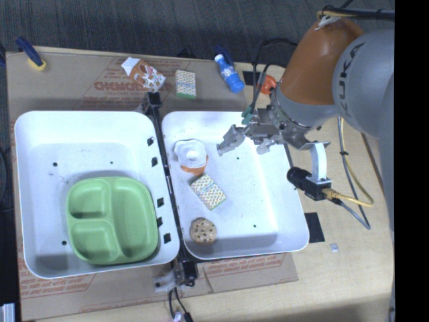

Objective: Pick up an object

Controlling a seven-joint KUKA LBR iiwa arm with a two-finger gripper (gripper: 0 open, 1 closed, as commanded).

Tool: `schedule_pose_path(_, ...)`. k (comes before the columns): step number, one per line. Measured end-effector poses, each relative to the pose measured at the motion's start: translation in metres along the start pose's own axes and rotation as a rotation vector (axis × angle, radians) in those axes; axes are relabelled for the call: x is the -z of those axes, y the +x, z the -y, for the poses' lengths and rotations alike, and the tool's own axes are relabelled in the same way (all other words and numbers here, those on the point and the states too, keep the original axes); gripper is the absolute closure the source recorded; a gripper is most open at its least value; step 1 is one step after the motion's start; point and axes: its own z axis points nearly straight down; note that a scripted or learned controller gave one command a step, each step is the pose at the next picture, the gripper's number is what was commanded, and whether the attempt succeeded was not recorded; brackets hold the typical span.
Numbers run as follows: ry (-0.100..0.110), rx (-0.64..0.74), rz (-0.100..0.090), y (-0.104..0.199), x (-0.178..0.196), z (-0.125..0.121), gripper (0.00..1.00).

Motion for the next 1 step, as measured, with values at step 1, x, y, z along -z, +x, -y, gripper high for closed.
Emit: schedule_pose_path(1, 0.002, 0.000, 0.000, -0.0077, -0.0674, 0.0753, 0.00)
